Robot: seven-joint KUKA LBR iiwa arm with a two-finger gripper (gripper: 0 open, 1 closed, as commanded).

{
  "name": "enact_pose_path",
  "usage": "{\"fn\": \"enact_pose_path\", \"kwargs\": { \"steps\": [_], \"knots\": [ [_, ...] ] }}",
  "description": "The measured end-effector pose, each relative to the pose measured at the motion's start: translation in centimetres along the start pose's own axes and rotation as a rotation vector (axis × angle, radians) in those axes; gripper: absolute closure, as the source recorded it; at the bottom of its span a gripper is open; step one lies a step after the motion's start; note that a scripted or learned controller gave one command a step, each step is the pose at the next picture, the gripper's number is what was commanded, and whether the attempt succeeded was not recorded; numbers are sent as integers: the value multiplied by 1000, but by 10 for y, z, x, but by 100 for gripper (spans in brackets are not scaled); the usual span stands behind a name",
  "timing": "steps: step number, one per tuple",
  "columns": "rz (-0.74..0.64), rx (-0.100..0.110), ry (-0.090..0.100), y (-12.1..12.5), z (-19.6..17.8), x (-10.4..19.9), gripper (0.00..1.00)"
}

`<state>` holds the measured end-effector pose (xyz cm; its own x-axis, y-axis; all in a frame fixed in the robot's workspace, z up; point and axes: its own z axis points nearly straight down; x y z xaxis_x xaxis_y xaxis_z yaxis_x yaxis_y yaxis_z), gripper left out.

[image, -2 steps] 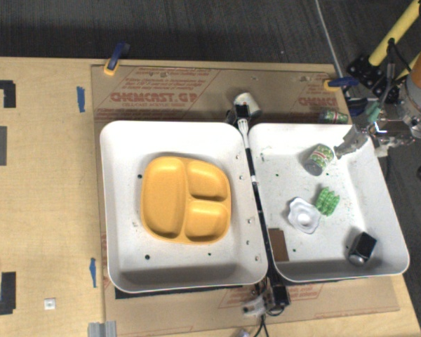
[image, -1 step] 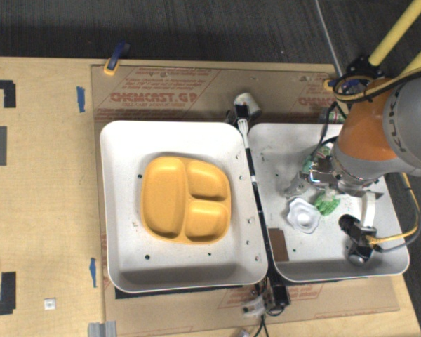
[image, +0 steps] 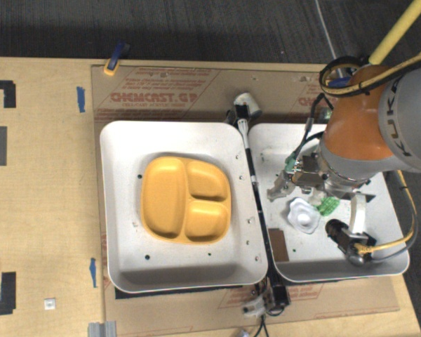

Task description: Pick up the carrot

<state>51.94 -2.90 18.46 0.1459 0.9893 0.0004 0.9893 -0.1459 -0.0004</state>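
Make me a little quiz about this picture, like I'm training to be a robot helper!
1. True or false: the arm hangs over the bin that holds the tray.
2. How many compartments does the tray have? A: two. B: three. C: five.
3. Fill in: the tray's colour is ____.

Key:
1. False; it hangs over the other bin.
2. B.
3. Yellow.

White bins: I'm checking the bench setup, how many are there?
2. The left bin holds a yellow tray; the right bin lies beside it under the arm.
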Motion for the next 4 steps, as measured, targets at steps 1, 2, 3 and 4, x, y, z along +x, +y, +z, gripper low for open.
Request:
{"fn": "enact_pose_path", "kwargs": {
  "steps": [1,2,3,4],
  "knots": [
    [146,4,0,-48,0,49,0],
    [147,2,1,-47,-9,49,100],
    [654,1,-1,-54,0,89,100],
    [447,5,-1,-59,11,119,100]
  ]
}}
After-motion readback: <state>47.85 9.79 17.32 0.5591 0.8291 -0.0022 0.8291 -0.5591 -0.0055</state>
